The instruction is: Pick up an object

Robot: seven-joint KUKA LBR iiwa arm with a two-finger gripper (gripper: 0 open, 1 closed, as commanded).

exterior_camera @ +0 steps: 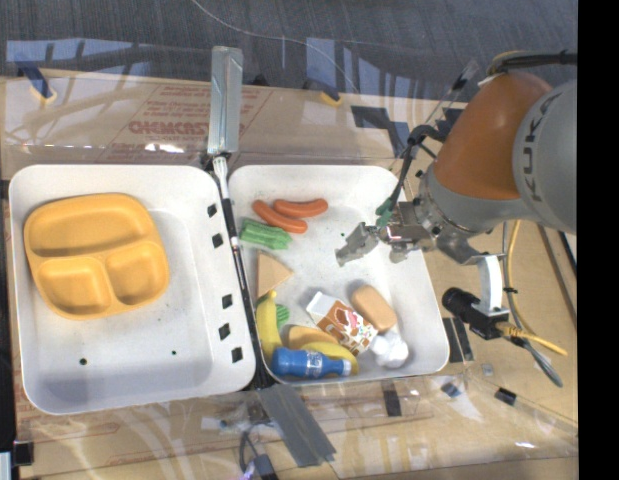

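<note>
Packed tight along the right bin's [414,183] near wall: bread roll [373,307], snack packet [345,325], bananas [311,342], blue bottle [309,365]. Above bare floor hangs gripper [357,248], fingers seemingly spread, gripping nothing. Likely to pinch two neighbours together, or skid off the rounded roll.

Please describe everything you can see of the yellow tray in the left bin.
The yellow tray looks like smooth plastic, with rounded corners and three compartments: one long along its far side, two smaller nearer the camera. It lies flat, slightly turned, in the far left part of the left bin, resting on the bin's white floor. Nothing lies in it.
</note>
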